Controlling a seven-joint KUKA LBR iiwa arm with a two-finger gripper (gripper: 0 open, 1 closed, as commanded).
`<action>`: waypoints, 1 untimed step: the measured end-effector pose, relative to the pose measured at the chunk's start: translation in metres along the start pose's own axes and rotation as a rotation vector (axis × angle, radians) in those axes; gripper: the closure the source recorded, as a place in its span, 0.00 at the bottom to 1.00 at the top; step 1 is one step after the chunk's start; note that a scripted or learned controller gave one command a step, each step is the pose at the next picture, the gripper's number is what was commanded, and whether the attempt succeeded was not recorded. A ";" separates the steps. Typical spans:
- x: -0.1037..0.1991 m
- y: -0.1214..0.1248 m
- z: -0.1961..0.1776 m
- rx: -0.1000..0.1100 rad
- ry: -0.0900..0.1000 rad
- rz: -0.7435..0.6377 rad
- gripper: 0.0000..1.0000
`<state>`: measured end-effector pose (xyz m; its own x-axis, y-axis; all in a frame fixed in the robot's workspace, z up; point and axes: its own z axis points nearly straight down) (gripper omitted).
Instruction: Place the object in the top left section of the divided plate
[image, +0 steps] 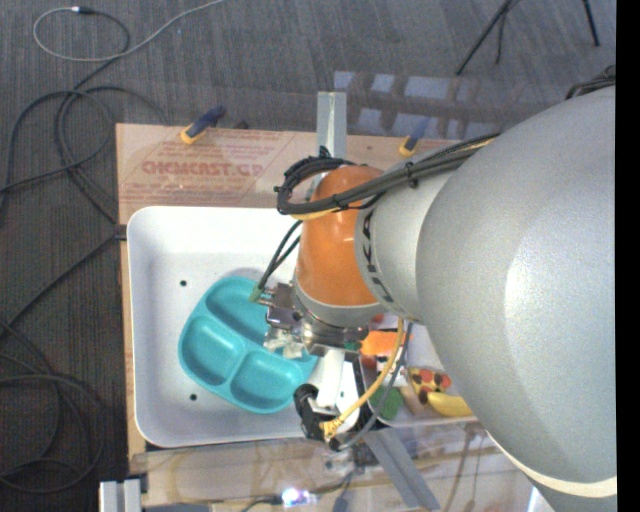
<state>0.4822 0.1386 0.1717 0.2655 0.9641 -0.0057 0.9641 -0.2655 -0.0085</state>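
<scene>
Arm reaches in from the right, bulk of it covering most of the right bin. Wrist with orange band sits over the seam between the two bins. Hand (290, 340) hangs at the right edge of the teal divided plate (235, 345), which lies in the left bin (160, 260), tilted so its sections run diagonally.

State of the hand: cannot tell; the wrist hides it from above. A pale bit shows just under the wrist, touching or just over the plate's rim; unclear whether it is part of the hand or the object.

Small coloured items (440, 390), orange, green and yellow, lie in the right bin beside the arm.

Step, as I judge it: delivery over the plate. Next move calls for shifting up and left, over the section farthest from the arm, then release.
</scene>
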 end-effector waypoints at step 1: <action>-0.042 0.030 -0.009 -0.001 0.000 0.006 1.00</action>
<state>0.4999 0.0905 0.1803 0.2709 0.9626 -0.0056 0.9626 -0.2709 -0.0076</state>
